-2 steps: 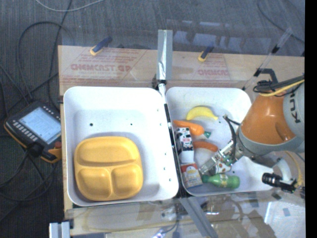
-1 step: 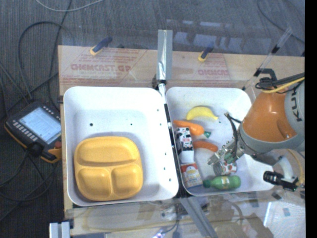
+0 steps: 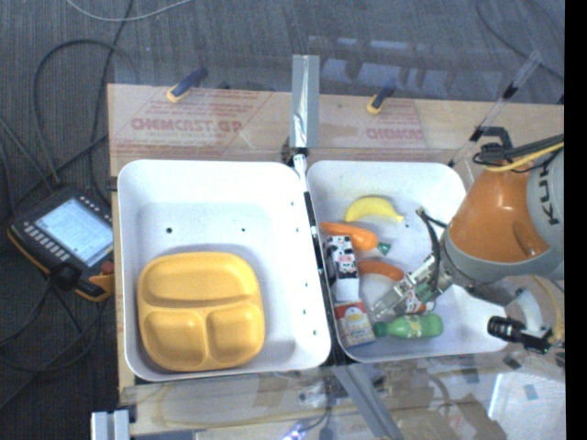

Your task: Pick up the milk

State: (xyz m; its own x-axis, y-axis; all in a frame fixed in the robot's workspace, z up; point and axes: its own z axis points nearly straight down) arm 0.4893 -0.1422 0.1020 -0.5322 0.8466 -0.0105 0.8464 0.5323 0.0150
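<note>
The milk [image 3: 342, 256] is a small carton with black and white cow patches, lying against the left wall of the right bin [image 3: 459, 191]. My gripper [image 3: 402, 297] hangs low over the front middle of that bin, to the right of the milk and a little nearer the front, apart from it. Its tip sits just above a green bottle [image 3: 409, 326] and just below an orange carrot-like piece [image 3: 381, 269]. Nothing can be made out in its grasp.
A yellow banana [image 3: 374, 210] and an orange carrot [image 3: 351, 236] lie behind the milk. A white bottle [image 3: 347, 291] and a red-and-white carton [image 3: 354, 324] lie in front of it. The left bin [image 3: 211, 186] holds a yellow divided tray [image 3: 201, 309].
</note>
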